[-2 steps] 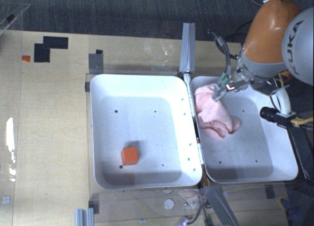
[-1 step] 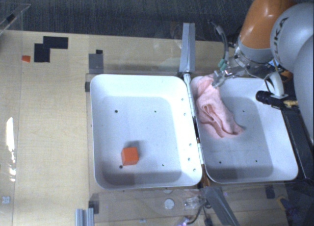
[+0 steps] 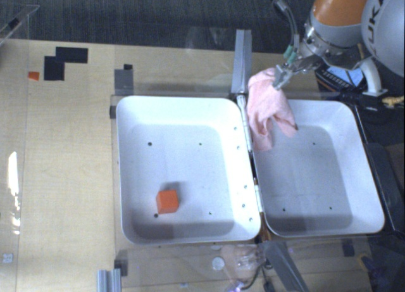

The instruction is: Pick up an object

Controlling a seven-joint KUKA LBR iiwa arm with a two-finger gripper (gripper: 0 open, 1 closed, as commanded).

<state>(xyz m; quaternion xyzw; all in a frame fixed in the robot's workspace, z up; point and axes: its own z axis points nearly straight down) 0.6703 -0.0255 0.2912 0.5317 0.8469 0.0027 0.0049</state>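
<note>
Pink cloth (image 3: pixel 267 114) hung from the closed gripper (image 3: pixel 280 78), pinched at its top corner, draping over the right bin's (image 3: pixel 329 221) far-left edge.

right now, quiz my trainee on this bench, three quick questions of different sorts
1. True or false: the gripper has the pink cloth pinched at its top, with the cloth hanging off the bin floor.
2. Which bin holds the orange block? A) left bin B) right bin
3. Fill in: the cloth hangs over the ____ between the two bins.

Key: 1 true; 2 A; 3 divider
</note>
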